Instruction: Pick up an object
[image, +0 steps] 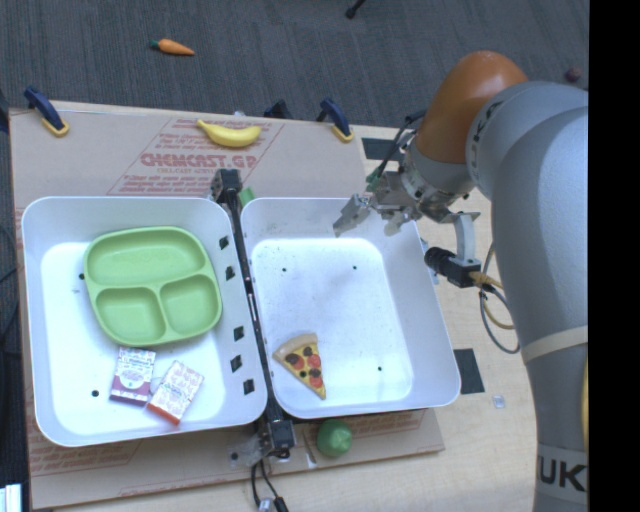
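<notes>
So the pincer (375, 212) is hovering over the back rim of the right bin (425, 320), fingers spread apart with nothing between them. The toy pizza slice (302, 364) lies near the front of that bin, well away from it. Left bin (35, 300) has a green divided plate (152, 282) and two small snack packets (155, 383) in front of it. A toy banana (229, 131) sits on the cardboard behind, and a green ball (335, 438) out front on the worktop.

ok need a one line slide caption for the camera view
KUKA arm's gripper above the right bin's far rim; pizza slice inside, green divided plate in the left bin.
</notes>
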